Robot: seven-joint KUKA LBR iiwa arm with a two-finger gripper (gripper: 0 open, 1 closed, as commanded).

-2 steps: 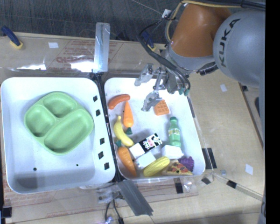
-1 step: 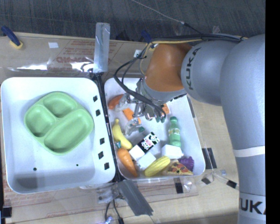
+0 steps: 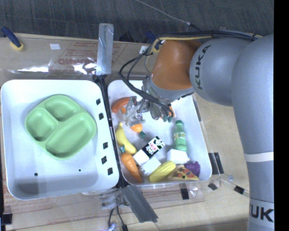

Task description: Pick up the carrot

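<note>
**Gripper position above the right bin, carrot at the near left corner**

Arm point(image 3: 231, 76) enters from the right side of the camera view, its orange band point(image 3: 173, 66) sitting over the far edge of the right bin point(image 3: 202, 143). The gripper point(image 3: 135, 112) points down into the far left part of that bin. Whether it is spread or closed cannot be told, since the metal parts blur together there. A small orange piece point(image 3: 136, 127) lies just beneath the gripper, and another orange item point(image 3: 119, 105) lies at the far left corner beside it; what either one is cannot be told.

The carrot point(image 3: 131, 166) lies near the near left corner of the right bin, against the left wall, well apart from the gripper. Nothing grips it. A banana point(image 3: 123, 139) lies along the left wall between the carrot and the gripper. Just right of the carrot sit a white block point(image 3: 149, 161) and a black-and-white spotted box point(image 3: 155, 146). A corn cob point(image 3: 162, 171) lies along the near edge, with a pizza slice point(image 3: 184, 173) and purple grapes point(image 3: 193, 167) toward the near right corner. A green bottle point(image 3: 179, 134) lies by the right wall.

The left bin point(image 3: 19, 177) holds a green divided plate point(image 3: 61, 125) in its centre
</note>
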